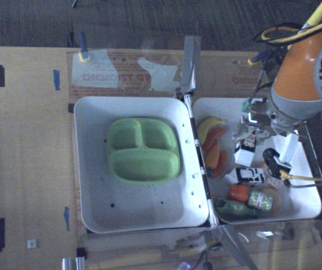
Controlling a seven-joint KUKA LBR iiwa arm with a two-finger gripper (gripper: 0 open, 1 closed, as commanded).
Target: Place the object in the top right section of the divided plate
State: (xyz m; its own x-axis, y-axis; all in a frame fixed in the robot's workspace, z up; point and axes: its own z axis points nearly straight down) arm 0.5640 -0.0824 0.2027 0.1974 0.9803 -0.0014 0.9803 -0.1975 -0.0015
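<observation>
The tool (250, 133) hovers over the right bin (309, 207), grip state unclear. Toy food, perhaps a banana (208, 126), crowds its nine o'clock; the green divided plate (143, 149) waits. Clutter risks a wrong pick.

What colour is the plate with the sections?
Light green. The divided plate sits in the left bin, seen clearly in the camera view.
</observation>
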